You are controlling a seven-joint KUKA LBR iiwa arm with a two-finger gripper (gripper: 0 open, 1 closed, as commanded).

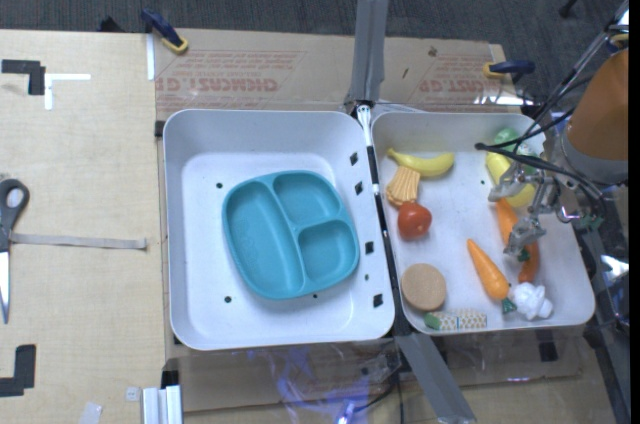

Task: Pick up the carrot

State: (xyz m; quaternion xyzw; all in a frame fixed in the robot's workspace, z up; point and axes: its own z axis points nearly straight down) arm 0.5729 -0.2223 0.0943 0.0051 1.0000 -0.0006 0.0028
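While the grey arm with the orange band (608,107) reaches in from the right over the right-hand shallow white bin (575,317), its two-finger gripper (524,230) hangs low near that bin's right side among cables; whether it is spread or pressed together cannot be told, too cluttered. Plain orange tapered carrot (487,270) lies flat on the bin floor, tilted, thick end up-left and tip down-right, just left of the gripper and apart from it, nothing pinching it. Another orange elongated piece (508,217) sits right under the gripper, partly hidden, and a darker orange-red bit (528,264) lies just below that. Small white lumpy toy (530,300) rests at the carrot's lower tip, near the bin's front wall. Yellow banana (424,161) is at the back of the bin, a pale yellow ribbed corn-like piece (403,184) just under its left end, a red round tomato (414,220) below that. Tan round disc, cookie-like (423,288), is near the front-left, with a small patterned flat strip (458,320) beside it at the front. Yellow and green rounded item (502,152) sits back-right, partly behind cables. Left-hand white bin (190,312) holds a teal three-compartment plastic plate (290,234). Wooden table (80,212) at left carries scissors (8,222) at the frame edge.
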